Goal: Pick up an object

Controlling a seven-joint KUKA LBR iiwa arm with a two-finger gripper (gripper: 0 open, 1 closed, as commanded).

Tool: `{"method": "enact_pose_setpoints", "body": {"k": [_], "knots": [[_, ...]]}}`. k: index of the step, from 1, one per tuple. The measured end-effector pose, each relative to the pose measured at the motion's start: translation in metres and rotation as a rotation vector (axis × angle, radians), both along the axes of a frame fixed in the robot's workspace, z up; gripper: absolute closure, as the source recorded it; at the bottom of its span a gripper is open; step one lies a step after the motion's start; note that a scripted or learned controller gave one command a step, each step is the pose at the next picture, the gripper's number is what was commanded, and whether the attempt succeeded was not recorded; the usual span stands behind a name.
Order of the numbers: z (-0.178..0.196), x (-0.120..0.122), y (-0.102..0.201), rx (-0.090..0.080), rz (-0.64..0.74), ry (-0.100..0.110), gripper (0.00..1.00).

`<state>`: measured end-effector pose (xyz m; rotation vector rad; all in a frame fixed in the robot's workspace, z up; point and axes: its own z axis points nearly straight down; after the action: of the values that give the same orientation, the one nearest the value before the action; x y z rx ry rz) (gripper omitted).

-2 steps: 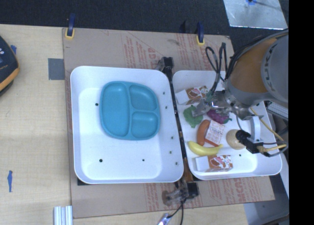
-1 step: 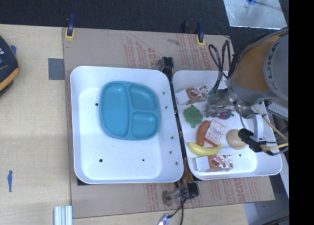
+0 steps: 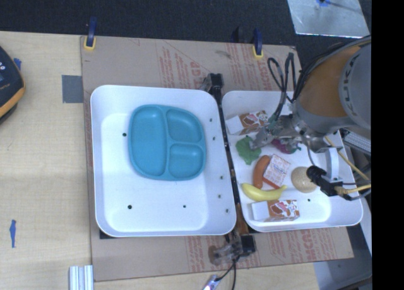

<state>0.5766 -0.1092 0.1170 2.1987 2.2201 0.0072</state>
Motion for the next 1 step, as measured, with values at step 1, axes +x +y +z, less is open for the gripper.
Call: {"method": "enact_pose_setpoints", "body": {"k": [1], "knots": [[-0.0253, -0.0007, -0.0462, 0.007, -0.007, 0.017, 0.0]]}}
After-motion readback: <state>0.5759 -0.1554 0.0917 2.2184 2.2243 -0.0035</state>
